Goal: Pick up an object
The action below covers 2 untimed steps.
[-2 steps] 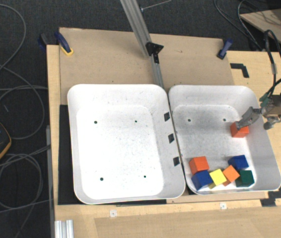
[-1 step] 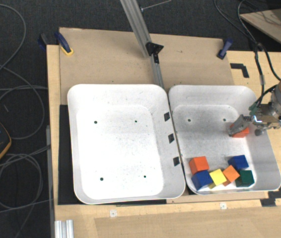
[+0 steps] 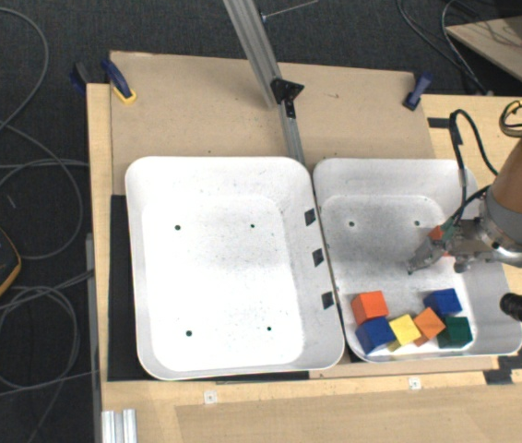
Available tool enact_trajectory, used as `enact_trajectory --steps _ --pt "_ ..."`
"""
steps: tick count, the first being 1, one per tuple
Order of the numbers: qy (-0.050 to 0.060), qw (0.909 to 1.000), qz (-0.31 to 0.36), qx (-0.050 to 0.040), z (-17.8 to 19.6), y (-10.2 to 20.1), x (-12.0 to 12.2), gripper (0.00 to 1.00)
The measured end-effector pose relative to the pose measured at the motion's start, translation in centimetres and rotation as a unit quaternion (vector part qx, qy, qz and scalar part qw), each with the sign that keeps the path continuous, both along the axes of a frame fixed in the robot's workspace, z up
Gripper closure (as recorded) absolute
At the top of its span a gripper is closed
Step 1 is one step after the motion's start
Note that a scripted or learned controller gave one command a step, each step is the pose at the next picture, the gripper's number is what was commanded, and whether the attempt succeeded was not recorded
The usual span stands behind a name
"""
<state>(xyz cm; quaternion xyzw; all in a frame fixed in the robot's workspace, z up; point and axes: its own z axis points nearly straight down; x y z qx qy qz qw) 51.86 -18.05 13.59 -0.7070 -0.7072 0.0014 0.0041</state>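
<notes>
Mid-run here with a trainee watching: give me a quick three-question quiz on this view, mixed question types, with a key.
1. True or false: the blocks lie in the left bin.
2. Multiple choice: where in the right bin are the blocks clustered? A) far edge B) near edge C) centre
3. Fill in: the block at the cluster's left, farthest from the near rim, is coloured ____.

Key
1. False: they lie in the right bin.
2. B: the orange, blue, yellow and green blocks sit along the near edge, while the hand is above the bin floor farther in.
3. Orange.
</notes>
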Motion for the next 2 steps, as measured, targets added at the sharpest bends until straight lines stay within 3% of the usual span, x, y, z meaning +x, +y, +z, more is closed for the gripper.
enact_trajectory --steps 1,2 --pt "-0.005 1.0000 0.000 -0.0015 1.5 -0.1 0.2 1.00" --pt "-0.007 1.0000 0.001 -0.0029 5.9 0.1 0.8 1.00"
